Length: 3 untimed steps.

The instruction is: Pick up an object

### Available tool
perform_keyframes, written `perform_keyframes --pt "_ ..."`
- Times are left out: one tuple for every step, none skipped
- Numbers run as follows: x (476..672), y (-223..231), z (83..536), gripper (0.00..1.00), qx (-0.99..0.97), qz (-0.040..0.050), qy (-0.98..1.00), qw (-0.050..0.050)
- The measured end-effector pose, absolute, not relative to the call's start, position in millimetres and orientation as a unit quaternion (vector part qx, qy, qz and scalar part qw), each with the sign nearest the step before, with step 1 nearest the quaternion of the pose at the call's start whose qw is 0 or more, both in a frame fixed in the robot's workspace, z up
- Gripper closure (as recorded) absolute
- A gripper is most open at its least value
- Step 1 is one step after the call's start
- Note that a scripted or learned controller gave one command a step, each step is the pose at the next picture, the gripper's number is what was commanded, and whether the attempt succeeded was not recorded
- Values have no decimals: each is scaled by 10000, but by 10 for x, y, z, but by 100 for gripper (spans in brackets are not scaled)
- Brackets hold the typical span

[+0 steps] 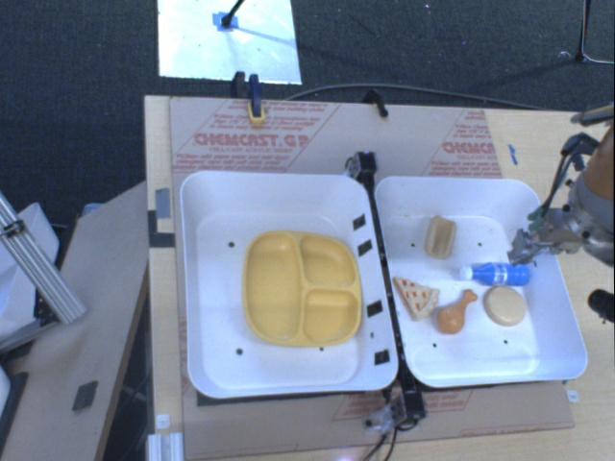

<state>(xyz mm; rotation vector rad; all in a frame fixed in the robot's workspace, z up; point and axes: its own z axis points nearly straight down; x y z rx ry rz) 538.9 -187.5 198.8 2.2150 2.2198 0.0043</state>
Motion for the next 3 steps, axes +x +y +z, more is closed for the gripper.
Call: perform_keyframes --pt "5366 -1784 2547 100 7054 19 7088 34" --pt "5379 -1787 3012 100 7055 14 7087 29" --pt "5549 -1231 3000 100 7039 14 7103 15"
